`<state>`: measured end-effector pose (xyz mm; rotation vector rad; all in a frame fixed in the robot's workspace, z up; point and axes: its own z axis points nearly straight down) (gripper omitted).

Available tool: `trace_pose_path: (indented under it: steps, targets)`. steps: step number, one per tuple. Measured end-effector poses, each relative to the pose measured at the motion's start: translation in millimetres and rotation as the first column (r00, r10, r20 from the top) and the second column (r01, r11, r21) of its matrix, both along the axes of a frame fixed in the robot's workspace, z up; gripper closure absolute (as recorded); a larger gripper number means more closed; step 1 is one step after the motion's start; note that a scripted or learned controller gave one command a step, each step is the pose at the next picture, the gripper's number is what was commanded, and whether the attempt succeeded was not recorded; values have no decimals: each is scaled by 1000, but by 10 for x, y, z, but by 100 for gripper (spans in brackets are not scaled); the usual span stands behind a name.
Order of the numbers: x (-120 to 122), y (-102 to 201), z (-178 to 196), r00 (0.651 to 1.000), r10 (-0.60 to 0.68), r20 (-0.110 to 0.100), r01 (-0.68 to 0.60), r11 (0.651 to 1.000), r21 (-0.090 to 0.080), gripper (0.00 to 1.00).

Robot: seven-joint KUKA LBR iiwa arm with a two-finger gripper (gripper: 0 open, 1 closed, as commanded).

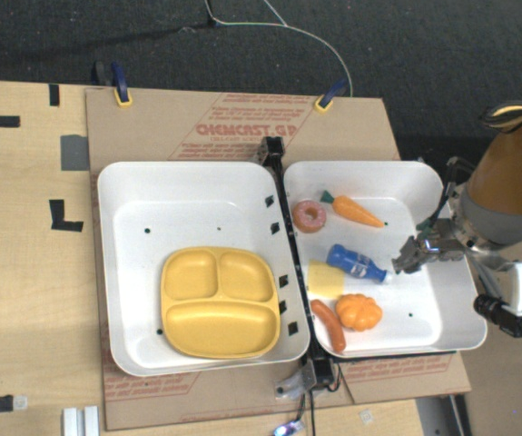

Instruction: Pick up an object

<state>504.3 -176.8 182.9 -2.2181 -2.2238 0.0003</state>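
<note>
Overhead view: the gripper hangs low over the right bin, at its right side, arm reaching in from the right with the orange band above. The dark fingers are too small and shadowed to judge; whether they are spread or closed cannot be told, and nothing is visible between them. Just left of the tips lies the blue bottle, tilted, near but seemingly apart. Beyond it, an orange carrot and a pink donut. Nearer the front, a small orange pumpkin, a sausage and a pale yellow block. The left bin holds a yellow divided plate. Both bins sit on cardboard on the tabletop.
</note>
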Motion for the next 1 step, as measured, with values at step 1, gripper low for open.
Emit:
trace_pose_path:
  steps: [1]
  targets:
    - [91, -45, 448, 1000, -1, 0, 1, 1000, -1, 100]
